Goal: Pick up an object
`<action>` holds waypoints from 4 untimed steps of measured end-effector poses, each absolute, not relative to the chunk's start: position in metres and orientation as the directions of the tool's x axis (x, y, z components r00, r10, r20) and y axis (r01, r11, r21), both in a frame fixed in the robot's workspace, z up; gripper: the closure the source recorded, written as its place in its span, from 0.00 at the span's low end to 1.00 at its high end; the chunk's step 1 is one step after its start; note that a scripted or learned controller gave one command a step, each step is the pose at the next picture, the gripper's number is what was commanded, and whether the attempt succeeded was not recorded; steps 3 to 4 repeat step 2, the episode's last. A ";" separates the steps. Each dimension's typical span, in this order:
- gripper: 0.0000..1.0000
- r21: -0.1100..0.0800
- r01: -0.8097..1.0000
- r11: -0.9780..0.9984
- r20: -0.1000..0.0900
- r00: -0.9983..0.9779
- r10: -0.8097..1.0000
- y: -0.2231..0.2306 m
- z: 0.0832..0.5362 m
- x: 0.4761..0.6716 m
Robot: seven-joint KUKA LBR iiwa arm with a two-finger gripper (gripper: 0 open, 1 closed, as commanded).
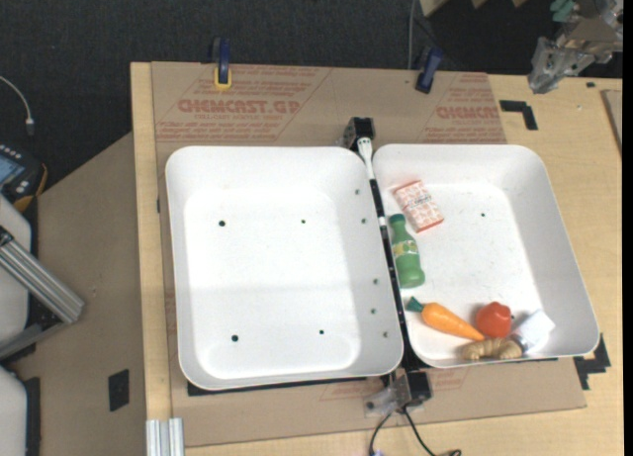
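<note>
- Objects for picking: all are held in the right bin. A green bottle lies against the bin's left wall; a red-and-white packet lies just above it; a toy carrot, a red tomato-like piece, a tan ginger-like root and a small white item are crowded at the near edge.
- Gripper: it is seen at the upper right, well apart from the bin and above the bench. Whether its jaws are spread or pressed together cannot be told.
- Risk, clustering: the carrot, red piece and root are touching or just beside one another, so a neighbour may be nudged or two pieces caught at once.
- Risk, walls: the bottle is lodged against the bin wall, so one side is likely blocked.
- Risk, flatness: the packet lies flat and may be slid rather than lifted.
- Surroundings: the left bin adjoins; blue clamps are fixed to the cardboard-covered bench. No obstacle is seen between gripper and bin.
</note>
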State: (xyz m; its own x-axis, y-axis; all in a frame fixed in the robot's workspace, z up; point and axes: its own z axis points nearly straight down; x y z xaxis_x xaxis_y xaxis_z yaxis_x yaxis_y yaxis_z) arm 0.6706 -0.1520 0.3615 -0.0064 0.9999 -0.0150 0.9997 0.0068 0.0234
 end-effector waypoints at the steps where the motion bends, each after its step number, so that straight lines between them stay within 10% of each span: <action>1: 1.00 0.028 1.000 0.008 -0.018 -0.007 1.000 -0.152 0.372 0.671; 4: 1.00 0.032 0.999 0.009 -0.021 -0.009 1.000 -0.152 0.383 0.672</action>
